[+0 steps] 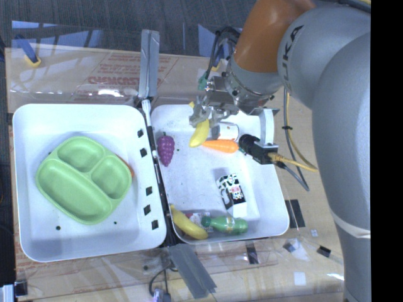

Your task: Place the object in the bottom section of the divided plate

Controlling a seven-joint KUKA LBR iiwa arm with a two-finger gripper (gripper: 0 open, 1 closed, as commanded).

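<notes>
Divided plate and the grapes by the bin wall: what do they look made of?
Divided plate: probably moulded plastic, uniform pale green with a matte, soft sheen and rounded section ridges. Grapes: likely plastic or rubber toy fruit, one solid purple, bumpy cluster, dull finish. Too small to tell more.

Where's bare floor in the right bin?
Right bin: bare middle strip between grapes and black-and-white carton. Crowded at top under gripper by carrot, and bottom edge: banana, green bottle.

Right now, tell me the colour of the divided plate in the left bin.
Light green, clearest in the camera view: divided plate.
</notes>
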